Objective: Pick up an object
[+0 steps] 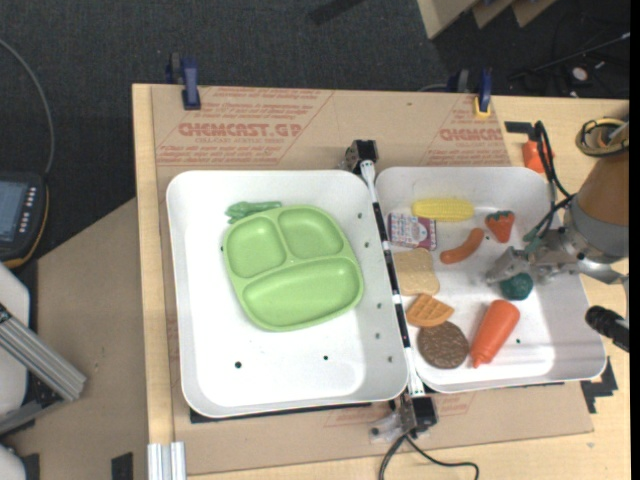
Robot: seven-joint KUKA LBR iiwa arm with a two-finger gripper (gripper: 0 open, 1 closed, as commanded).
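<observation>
Camera view, from above at a slant. The metal two-finger gripper sits low in the right-hand shallow white bin, its tips just over a small dark-green round toy, perhaps a vegetable; hard to say at this size. The green toy lies directly under and touching the tips as seen from here. Whether the jaws are spread or closed, and whether they have hold of anything, I cannot tell: the tips merge with the toy.

Taking the green toy as landmark: an orange plastic carrot lies just below it, tilted. A brown round patty-like disc sits down and left of it, with an orange ridged wedge just above the disc. A tan bread-slice shape lies well to its left, a small printed carton with red and white label above that. A yellow corn cob lies up and left, an orange-red sausage between cob and green toy, a small red pepper-like piece just above the toy.

The left-hand shallow white bin holds a light-green divided plastic plate with three compartments.

The grey arm enters from the right edge, wrist angled down and leftward to the green toy.
</observation>
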